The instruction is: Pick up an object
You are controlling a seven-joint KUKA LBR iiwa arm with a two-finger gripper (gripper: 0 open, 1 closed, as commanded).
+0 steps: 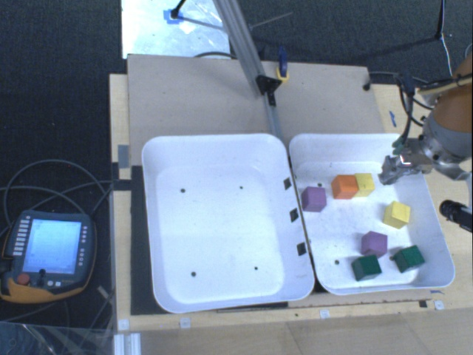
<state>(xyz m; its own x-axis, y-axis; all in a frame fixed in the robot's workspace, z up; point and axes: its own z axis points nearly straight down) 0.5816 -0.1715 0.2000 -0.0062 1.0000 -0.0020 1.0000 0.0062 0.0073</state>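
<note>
1. In the camera view I see the two bins side by side. The left bin has no objects in it; the right bin has seven small blocks.
2. The blocks: a purple block near the divider, an orange block touching a small yellow block, a second yellow block, a second purple block, and two green blocks and near the front rim.
3. The gripper hangs over the back right part of the right bin, just beside the small yellow block and apart from it. Nothing is between the fingers as far as I can see. How wide the jaws stand I cannot tell; the picture is too small there.
4. My judgement: this is the approach step, no grasp is made yet.
5. For the next move I would bring the gripper over one free block, for example the second yellow block, which stands apart from its neighbours, and then go down.
</note>
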